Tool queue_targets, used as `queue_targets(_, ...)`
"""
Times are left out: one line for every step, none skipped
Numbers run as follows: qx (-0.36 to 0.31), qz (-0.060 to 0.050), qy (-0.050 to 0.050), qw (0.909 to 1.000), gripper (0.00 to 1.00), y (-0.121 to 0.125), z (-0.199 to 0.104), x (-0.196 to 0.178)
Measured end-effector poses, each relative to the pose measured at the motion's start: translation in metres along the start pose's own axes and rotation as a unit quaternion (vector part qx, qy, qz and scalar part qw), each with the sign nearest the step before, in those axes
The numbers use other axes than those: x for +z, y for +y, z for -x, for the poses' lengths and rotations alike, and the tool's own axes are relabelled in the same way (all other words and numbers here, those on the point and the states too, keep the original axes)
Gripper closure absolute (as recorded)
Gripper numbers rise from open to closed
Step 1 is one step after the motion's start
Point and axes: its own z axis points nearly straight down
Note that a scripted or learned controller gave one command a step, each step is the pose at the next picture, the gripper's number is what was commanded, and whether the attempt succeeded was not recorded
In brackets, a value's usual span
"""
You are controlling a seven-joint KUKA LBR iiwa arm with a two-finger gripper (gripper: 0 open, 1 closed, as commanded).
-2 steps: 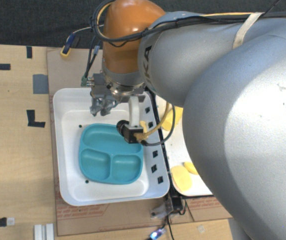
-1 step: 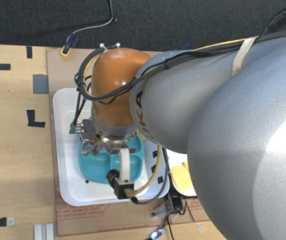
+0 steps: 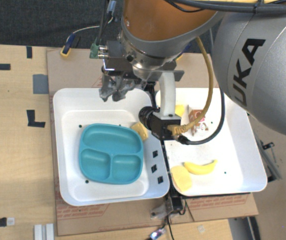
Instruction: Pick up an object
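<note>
Camera view, looking down on the worktop (image 3: pixel 13 134): the grey arm's tool (image 3: pixel 114 90) hangs over the far rim of the left bin (image 3: pixel 63 134), and whether it is released or clenched cannot be told, nor is anything visible in its grasp. The nearest candidate, a small yellow block (image 3: pixel 140 130), lies toward the camera and slightly right of the tool, resting just beside the far right corner of the teal divided plate (image 3: pixel 112 154). Judged from this, the coming move is a short reach toward the near side. A banana (image 3: pixel 201 167), long axis running left to right, and a pale yellow piece (image 3: pixel 182 179) lie in the right bin (image 3: pixel 243 149), well apart from the tool.
</note>
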Motion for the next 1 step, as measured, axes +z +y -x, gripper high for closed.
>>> queue_targets(0.008, -0.004, -0.005, 1.0000, 1.00, 0.0255, 0.1143, -0.0587)
